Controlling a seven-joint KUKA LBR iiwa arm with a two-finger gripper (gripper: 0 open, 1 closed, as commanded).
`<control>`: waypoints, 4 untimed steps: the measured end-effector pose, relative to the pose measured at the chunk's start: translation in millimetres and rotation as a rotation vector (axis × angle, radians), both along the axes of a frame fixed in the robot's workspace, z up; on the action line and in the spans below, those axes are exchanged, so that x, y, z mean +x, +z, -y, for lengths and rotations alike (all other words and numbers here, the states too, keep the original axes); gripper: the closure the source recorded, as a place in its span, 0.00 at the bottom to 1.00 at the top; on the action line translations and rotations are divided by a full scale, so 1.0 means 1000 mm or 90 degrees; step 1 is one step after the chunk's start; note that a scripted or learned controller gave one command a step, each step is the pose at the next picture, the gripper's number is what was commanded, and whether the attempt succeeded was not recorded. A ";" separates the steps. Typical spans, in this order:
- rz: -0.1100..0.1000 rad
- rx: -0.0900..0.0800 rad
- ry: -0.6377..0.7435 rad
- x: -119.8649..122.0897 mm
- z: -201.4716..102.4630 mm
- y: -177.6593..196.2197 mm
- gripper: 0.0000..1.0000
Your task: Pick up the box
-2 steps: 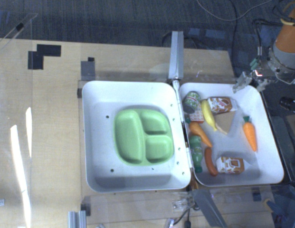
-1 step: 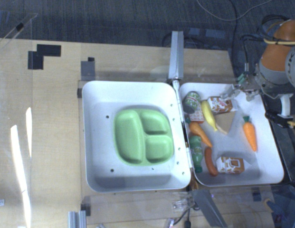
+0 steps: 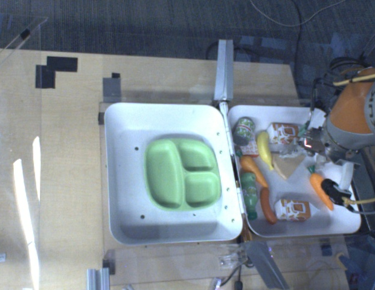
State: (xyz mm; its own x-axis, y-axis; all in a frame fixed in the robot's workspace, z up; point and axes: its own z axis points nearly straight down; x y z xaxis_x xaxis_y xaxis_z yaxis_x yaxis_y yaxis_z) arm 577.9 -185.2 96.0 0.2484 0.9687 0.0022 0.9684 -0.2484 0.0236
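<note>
Two small cartons lie in the right bin (image 3: 350,225). One box (image 3: 282,135) is at the back, beside the banana (image 3: 264,151). The other box (image 3: 294,209) rests near the bin's front wall. My gripper (image 3: 312,145) hangs over the right part of this bin, just right of the back box and above a beige wedge (image 3: 287,165). The arm's orange band (image 3: 355,110) rises behind it. Nothing is visibly held.
The right bin also holds a can (image 3: 244,128), an orange carrot (image 3: 253,167), a green bottle (image 3: 250,189), a sausage (image 3: 267,205) and a second carrot (image 3: 322,190). In the left bin (image 3: 121,222) lies a green divided plate (image 3: 182,173). A metal post (image 3: 223,71) stands behind the bins.
</note>
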 end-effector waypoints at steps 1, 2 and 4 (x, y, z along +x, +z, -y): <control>-0.012 0.001 -0.003 0.084 -0.007 0.094 0.00; 0.004 0.001 -0.090 0.072 -0.021 0.024 0.00; 0.016 0.003 -0.098 0.044 0.007 0.016 0.00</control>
State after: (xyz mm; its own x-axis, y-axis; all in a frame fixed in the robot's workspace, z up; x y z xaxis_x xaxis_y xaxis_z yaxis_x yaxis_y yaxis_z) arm 622.0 -192.3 112.1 0.3945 0.9188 0.0139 0.9177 -0.3947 0.0457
